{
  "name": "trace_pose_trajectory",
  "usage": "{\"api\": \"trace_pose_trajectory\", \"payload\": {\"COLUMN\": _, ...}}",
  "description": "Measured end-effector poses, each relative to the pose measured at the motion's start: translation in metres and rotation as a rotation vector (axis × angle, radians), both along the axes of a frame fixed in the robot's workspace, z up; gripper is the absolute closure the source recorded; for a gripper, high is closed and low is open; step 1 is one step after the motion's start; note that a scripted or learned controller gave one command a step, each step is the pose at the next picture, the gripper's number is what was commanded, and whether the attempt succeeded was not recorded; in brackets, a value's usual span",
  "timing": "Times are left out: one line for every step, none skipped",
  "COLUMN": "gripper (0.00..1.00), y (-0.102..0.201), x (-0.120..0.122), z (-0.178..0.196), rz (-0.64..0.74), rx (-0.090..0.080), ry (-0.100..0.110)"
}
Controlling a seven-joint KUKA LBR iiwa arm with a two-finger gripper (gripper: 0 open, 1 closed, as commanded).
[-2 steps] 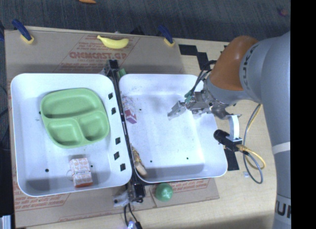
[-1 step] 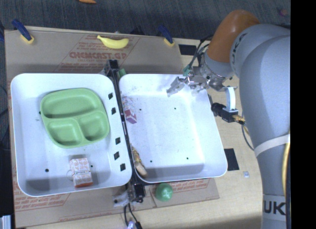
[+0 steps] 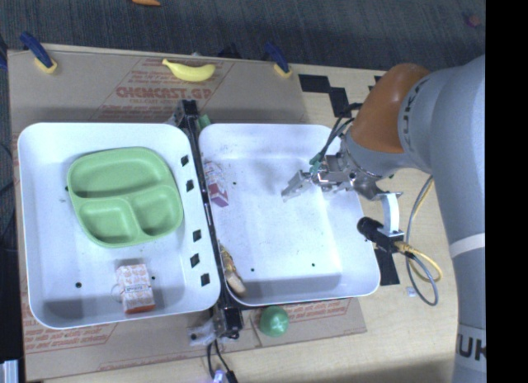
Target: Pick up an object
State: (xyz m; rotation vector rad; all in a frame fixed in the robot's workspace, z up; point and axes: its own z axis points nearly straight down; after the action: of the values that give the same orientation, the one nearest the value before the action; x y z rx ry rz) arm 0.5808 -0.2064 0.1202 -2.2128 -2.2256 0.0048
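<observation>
Well, the claw hangs spread over the right bin's bare middle, gripping nothing.

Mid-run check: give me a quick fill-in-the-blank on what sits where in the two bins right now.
1. The green divided tray lies in the ____ bin.
2. The tool hangs over the ____ bin.
3. The yellow banana lies on the ____, outside both bins.
4. The green ball sits in front of the ____ bin.

Missing words: left; right; cardboard; right
</observation>
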Motion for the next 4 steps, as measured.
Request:
{"api": "trace_pose_trajectory", "payload": {"gripper": 0.00, "y": -0.004, "x": 0.011, "z": 0.007, "rz": 0.001, "rx": 0.000, "ry": -0.003}}
{"api": "trace_pose_trajectory", "payload": {"gripper": 0.00, "y": -0.005, "x": 0.009, "z": 0.043, "rz": -0.001, "rx": 0.000, "ry": -0.004}}
{"api": "trace_pose_trajectory", "payload": {"gripper": 0.00, "y": -0.004, "x": 0.062, "z": 0.047, "rz": -0.001, "rx": 0.001, "ry": -0.004}}
{"api": "trace_pose_trajectory", "payload": {"gripper": 0.00, "y": -0.003, "x": 0.075, "z": -0.029, "rz": 0.002, "rx": 0.001, "ry": 0.000}}
